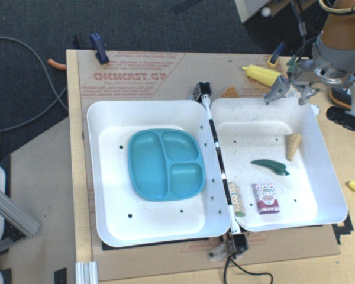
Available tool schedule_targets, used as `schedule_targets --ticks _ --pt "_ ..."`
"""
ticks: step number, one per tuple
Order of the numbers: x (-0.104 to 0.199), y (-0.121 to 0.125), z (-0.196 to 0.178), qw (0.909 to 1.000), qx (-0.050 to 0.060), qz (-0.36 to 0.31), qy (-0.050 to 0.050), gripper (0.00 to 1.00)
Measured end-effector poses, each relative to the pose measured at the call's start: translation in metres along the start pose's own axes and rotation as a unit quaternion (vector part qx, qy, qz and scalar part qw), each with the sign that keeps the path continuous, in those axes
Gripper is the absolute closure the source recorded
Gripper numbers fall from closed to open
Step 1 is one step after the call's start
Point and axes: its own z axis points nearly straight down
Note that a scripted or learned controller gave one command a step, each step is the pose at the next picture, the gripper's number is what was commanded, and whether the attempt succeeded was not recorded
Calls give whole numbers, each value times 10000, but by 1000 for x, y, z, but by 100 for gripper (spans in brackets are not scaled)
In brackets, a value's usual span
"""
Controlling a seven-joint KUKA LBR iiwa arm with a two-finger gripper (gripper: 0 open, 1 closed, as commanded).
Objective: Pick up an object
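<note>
**Gripper above right bin's far edge, nothing held**

Camera view: two-finger metal gripper [290, 92] hangs over the far rim of the right white bin [328, 179], fingers spread, nothing between them. In that bin: dark green pepper-shaped piece [271, 166] mid-floor, tan cone [293, 145] towards the right wall, red-and-white packet [265, 197] near the front edge. Left white bin [106, 158] carries a teal compartment tray [165, 163].

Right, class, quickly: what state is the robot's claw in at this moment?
Claw: open, holding nothing, poised above the far rim of the right shallow white bin.
</note>
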Motion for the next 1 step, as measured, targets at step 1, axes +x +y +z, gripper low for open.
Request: schedule_targets --ticks 1 --pt "-10 -76 104 10000 5 6 1 0"
